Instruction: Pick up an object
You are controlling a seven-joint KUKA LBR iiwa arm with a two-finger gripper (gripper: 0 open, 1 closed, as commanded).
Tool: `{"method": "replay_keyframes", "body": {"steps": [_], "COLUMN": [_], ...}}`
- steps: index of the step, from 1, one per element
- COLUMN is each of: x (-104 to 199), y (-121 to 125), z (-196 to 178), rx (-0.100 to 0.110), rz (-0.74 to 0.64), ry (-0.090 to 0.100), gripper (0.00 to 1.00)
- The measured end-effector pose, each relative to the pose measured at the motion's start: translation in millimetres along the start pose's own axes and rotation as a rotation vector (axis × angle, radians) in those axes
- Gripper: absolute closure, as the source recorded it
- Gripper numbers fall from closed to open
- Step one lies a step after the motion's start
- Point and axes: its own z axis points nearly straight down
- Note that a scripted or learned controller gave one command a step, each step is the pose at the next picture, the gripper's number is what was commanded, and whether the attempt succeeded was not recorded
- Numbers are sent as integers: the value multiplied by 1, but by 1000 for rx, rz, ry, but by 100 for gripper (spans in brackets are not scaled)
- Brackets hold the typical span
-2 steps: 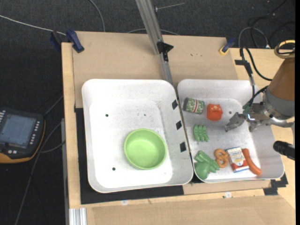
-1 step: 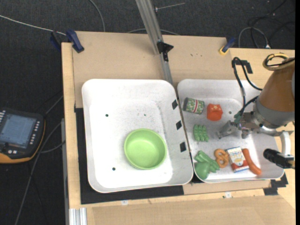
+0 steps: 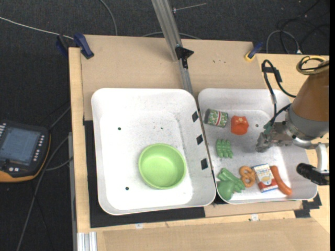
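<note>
Pincer [image 3: 264, 141] is seen low in the right bin [image 3: 230, 95]; its grip state cannot be told. Nearest, the carton [image 3: 263, 177] is judged light, stiff, best taken across its narrow sides.

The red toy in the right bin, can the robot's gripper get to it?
Probably yes. The red toy sits apart from the can beside it, with bare bin floor around it, and the gripper hangs just to its right with nothing between them.
</note>
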Motion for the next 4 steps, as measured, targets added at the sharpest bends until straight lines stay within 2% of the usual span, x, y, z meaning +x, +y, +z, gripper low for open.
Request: {"method": "replay_keyframes", "body": {"steps": [2, 3, 4], "x": [4, 61, 104], "y": [12, 3, -5], "z": [-106, -99, -109], "rx": [-3, 1, 0], "rz": [0, -4, -3], "ry": [-1, 1, 1], "gripper": [100, 100, 100]}}
